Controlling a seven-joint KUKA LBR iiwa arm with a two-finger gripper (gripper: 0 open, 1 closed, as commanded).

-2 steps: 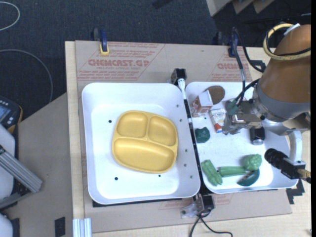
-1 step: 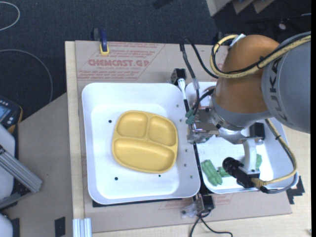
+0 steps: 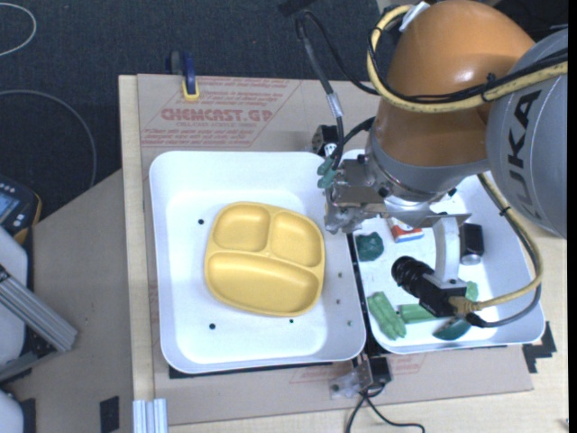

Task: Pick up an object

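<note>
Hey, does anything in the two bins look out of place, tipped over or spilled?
Nothing stands out. The yellow divided plate lies flat in the left bin, slightly turned against the bin's sides. The right bin holds a loose jumble of small items, including green pieces near its front edge, all inside the rim.

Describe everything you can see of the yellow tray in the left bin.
The yellow divided tray is a rounded, glossy, plastic-looking dish with three compartments: two smaller ones along its far side and one long one along its near side, split by raised ridges. It lies flat, open side up, slightly turned, near the middle of the left bin. Its compartments hold nothing. It touches just the bin floor; the arm is over the right bin.
</note>
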